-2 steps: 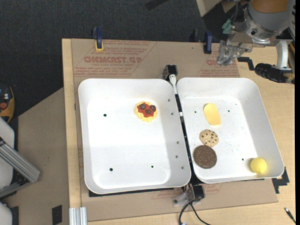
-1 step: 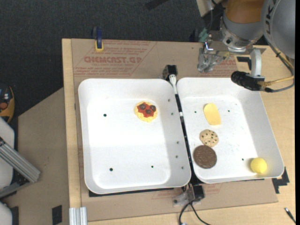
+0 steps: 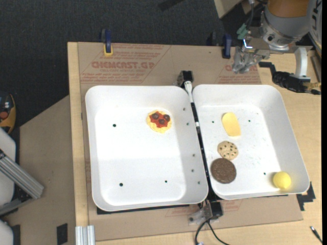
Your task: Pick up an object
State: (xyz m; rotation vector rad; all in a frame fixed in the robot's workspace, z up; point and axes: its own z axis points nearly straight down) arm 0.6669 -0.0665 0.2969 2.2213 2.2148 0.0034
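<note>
Camera view: end effector (image 3: 244,65) hangs over the worktop (image 3: 133,65) just beyond the right bin's (image 3: 291,131) far rim, nothing between its fingers; can't tell whether they're apart or together. Right bin holds a yellow block (image 3: 231,124), speckled cookie (image 3: 227,149), brown cookie (image 3: 224,170) touching it, and a lemon (image 3: 281,180) in the near corner. Left bin (image 3: 102,137), beside the right bin, holds a small pizza (image 3: 159,120).

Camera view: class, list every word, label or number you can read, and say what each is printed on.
"CHEMCAST GP": red print, upside down, on the brown board behind the left bin.
Red print on the board behind the right bin: too blurred to read.
</note>
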